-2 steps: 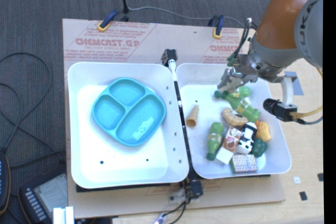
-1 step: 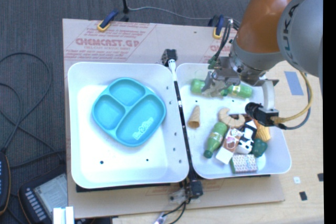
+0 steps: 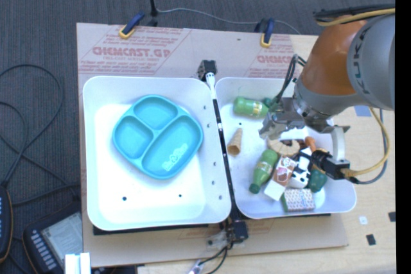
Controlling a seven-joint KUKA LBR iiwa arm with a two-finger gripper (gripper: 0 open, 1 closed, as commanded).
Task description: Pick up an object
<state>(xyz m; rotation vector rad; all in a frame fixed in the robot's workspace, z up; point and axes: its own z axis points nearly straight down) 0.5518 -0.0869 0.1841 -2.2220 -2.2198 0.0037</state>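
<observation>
The objects to pick lie heaped in the right bin (image 3: 347, 202), a shallow white tray with rounded corners and a smooth, glossy wall. Most are small toy foods of hard, shiny plastic. A green bottle (image 3: 262, 171) with a pale label lies tilted near the bin's middle, its cap pointing toward the lower left. Just beside it sit a round tan cookie-like disc (image 3: 280, 146), a small carton with a red and white print (image 3: 284, 170), a black-and-white cow-patterned piece (image 3: 302, 171), a plain white block (image 3: 274, 191) and a box with a fine red checked pattern (image 3: 298, 200); these crowd together, touching or overlapping. A second green bottle (image 3: 249, 106) with a yellowish band lies on its side near the far wall, and a tan waffle-textured ice cream cone (image 3: 235, 140) lies apart near the left wall.

The gripper (image 3: 280, 124) hangs low over the far part of the heap, between the upper bottle and the disc; whether it is spread or pressed together cannot be told. The arm's grey body and orange band (image 3: 331, 64) cover the bin's upper right corner.

The left bin (image 3: 96, 202) holds a matte turquoise divided plate (image 3: 158, 135) with three compartments. Both bins rest on a brown cardboard sheet (image 3: 128, 51) printed in red and clamped at its far edge.
</observation>
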